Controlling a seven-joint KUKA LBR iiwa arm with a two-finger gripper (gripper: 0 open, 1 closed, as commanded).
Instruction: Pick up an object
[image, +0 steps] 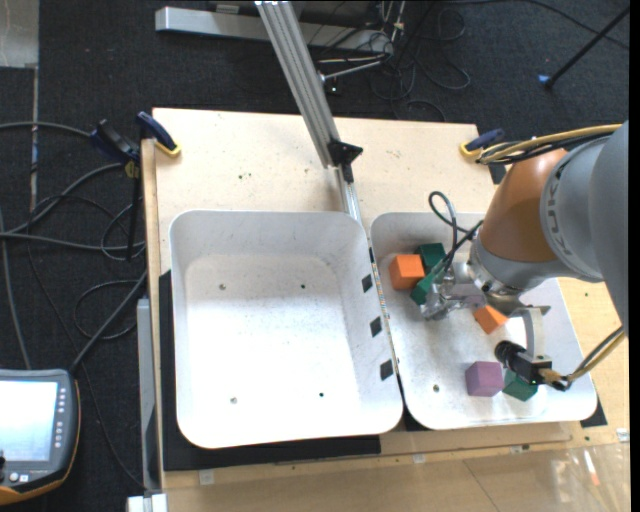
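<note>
The gripper (432, 300) is low in the right bin (425, 400), its metal tip at a dark green block (430, 270); whether it grips that block cannot be told. An orange cube (407, 269) touches the green block on its left. A smaller orange block (489, 318) lies right of the gripper. Nearer the bin's front edge sit a purple cube (484, 378) and a second green block (520, 388). The left bin (200, 240) lies alongside.

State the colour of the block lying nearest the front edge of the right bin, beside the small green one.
Purple. The block shows clearly in the camera view.
</note>
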